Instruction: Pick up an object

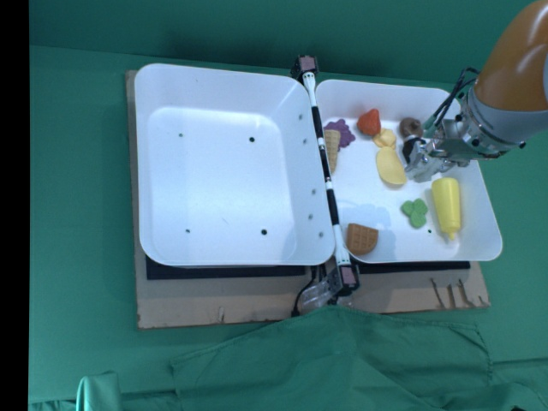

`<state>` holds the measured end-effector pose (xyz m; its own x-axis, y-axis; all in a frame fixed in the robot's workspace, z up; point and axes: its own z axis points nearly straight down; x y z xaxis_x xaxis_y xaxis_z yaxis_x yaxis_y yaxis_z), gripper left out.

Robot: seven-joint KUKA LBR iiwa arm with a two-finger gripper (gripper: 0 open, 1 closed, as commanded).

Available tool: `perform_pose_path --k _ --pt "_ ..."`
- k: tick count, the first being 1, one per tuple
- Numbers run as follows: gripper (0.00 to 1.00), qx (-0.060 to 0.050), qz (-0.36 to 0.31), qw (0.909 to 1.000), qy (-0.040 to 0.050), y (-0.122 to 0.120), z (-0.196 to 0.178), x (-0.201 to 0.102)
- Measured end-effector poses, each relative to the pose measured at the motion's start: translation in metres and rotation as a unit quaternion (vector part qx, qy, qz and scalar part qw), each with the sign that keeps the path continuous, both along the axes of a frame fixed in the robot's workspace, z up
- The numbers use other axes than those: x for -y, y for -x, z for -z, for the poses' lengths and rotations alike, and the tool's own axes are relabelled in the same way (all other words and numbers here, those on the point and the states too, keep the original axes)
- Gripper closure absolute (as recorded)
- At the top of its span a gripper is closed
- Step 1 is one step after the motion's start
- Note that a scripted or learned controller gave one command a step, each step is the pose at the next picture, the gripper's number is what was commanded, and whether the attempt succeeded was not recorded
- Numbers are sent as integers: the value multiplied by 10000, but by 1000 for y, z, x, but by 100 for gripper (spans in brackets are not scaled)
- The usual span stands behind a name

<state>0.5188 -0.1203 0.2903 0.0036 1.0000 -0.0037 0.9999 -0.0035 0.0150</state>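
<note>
The right bin (479,251) holds several toy foods. A yellow squash-like piece (390,168) lies near its middle, with a small yellow bit (385,139) above it. A red strawberry (369,122) and a brown doughnut (410,127) sit at the back. A purple grape bunch (341,131) and an ice-cream cone (331,147) rest by the left wall. A yellow bottle (447,205), a green piece (415,211) and a brown waffle (361,239) lie toward the front. My gripper (416,163) hangs low just right of the squash piece, between the doughnut and the bottle.
The left bin (171,92) stands beside the right one, with a black-and-white divider rail (324,157) between them. Both rest on a cardboard sheet (214,311) over green cloth. A fold of green fabric (342,358) lies at the front.
</note>
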Motion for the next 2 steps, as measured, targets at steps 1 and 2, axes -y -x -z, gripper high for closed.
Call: perform_pose_path --k 1,2 --pt "0 -51 1 10000 -7 0 7 0" --pt "0 -87 -10 10000 -17 -39 98 -10"
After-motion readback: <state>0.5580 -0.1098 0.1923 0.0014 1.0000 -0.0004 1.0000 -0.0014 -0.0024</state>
